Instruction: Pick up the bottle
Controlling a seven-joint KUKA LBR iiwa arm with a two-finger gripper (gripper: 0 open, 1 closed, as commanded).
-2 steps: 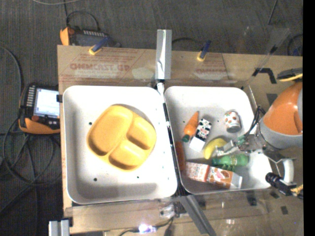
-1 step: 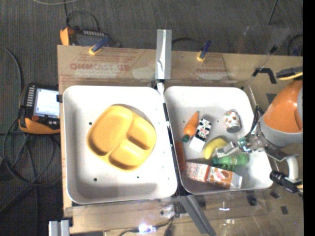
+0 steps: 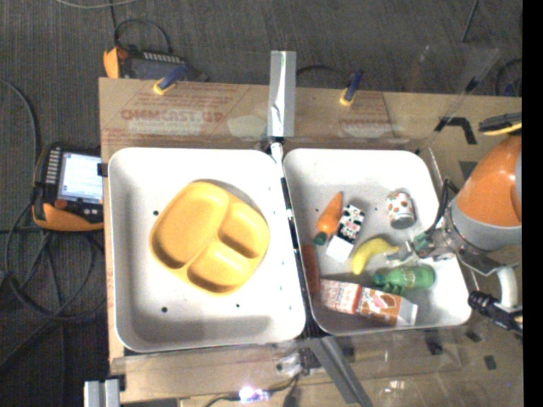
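The green bottle (image 3: 405, 276) lies on its side in the right bin (image 3: 365, 164), near that bin's right wall, cap end pointing left. My gripper (image 3: 423, 246) hangs just above and behind the bottle, between it and the banana (image 3: 371, 253). The grey arm with its orange band (image 3: 496, 195) comes in over the bin's right edge. Nothing is visibly held by the gripper.
Around the bottle the right bin holds a carrot (image 3: 330, 214), a cow-patterned small carton (image 3: 347, 225), a small printed cup (image 3: 400, 209) and an orange juice carton (image 3: 369, 302) along the front. The left bin (image 3: 136, 312) holds a yellow divided plate (image 3: 211, 236).
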